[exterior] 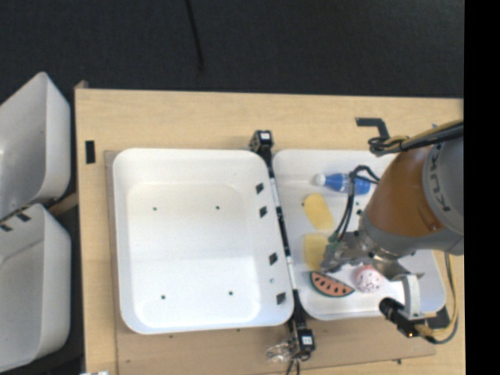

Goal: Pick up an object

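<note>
The right bin (291,180) carried the loose objects. A watermelon-slice toy (331,285), red with a green rind, lay near that bin's front edge, towards its left wall. Just to its right sat a small white ball with pink marks (367,279), partly under the arm's wrist. A pale yellow block (314,248) rested just behind the slice, and a rounded yellow piece (317,209) lay further back, close to the left wall. Near the back edge of the same bin lay a small bottle with a blue body and white cap (333,181) on its side.

The gripper (337,258) hung low over the bin, right beside the yellow block and just behind the watermelon slice. Whether the fingers were spread or pressed together could not be told, as the wrist and cables covered them, and nothing was plainly seen between them. The arm (410,201), with its orange band, reached in over the bin's right half.

The left bin (125,209) sat alongside, touching the right one along a shared divider with black clips. Both bins rested on the light wooden surface (187,119).
</note>
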`<act>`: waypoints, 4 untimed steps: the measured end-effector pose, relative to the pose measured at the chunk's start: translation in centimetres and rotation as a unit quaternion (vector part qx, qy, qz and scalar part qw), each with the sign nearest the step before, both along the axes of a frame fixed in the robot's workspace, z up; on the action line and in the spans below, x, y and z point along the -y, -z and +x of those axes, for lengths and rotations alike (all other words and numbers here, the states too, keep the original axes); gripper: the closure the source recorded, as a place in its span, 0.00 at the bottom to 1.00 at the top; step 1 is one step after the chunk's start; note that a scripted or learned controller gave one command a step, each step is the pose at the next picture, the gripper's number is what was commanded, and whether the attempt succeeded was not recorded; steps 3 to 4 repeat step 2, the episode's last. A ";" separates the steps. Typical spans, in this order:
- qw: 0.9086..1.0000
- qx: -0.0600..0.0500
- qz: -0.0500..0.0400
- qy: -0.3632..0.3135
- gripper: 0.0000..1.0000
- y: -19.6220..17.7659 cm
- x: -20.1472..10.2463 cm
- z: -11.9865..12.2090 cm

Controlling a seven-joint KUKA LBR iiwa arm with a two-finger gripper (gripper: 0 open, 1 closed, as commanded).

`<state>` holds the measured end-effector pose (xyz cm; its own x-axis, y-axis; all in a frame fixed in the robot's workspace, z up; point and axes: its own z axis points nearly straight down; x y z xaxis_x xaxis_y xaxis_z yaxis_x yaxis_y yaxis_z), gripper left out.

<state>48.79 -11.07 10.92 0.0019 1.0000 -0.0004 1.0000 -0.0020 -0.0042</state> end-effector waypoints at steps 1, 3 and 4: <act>1.000 0.003 0.000 -0.002 1.00 -9.2 -4.5 7.7; 1.000 0.003 -0.001 -0.002 0.00 -9.2 -4.5 7.7; 1.000 0.003 -0.001 -0.002 0.00 -9.2 -4.5 7.7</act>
